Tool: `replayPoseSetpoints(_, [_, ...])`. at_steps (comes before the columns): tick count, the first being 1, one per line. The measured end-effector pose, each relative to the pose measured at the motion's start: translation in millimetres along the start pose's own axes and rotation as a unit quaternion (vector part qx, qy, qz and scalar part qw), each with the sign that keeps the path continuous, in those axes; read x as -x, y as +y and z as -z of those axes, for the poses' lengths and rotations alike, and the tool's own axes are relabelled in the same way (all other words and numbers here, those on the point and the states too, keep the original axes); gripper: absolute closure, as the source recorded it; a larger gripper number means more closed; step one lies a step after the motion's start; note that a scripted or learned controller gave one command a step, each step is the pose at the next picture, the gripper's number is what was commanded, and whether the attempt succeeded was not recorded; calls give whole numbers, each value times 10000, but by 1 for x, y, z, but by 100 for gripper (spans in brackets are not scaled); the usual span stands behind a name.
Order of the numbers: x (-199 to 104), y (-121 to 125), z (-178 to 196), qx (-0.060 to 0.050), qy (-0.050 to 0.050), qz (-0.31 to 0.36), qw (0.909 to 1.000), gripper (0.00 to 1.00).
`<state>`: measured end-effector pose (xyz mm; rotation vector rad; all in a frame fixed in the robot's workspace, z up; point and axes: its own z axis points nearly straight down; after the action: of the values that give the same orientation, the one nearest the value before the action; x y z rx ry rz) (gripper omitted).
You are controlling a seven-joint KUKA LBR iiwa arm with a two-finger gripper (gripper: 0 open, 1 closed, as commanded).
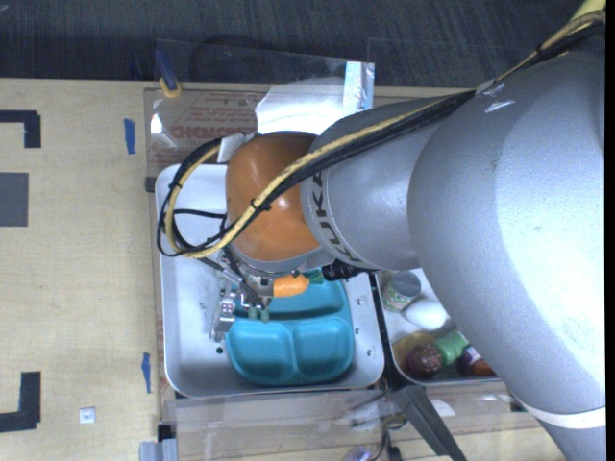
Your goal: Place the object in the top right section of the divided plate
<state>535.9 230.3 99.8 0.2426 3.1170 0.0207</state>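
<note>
Gripper [233, 307] hangs low in the left bin [183, 353], by the upper left corner of the teal divided plate [290, 344] — whether it's clenched or released I cannot tell from up here. An orange, carrot-like object [291, 283] lies at the plate's top edge, just beside the wrist; small items [428, 339] sit in the right bin.

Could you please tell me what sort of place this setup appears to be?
Probably a robotics lab bench: a grey arm reaches over white bins holding a teal divided plate and toy food.
</note>
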Motion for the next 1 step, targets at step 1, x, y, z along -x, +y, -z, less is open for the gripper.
replayPoseSetpoints(1, [50, 18, -10, 74, 11, 1452, 9894, 0])
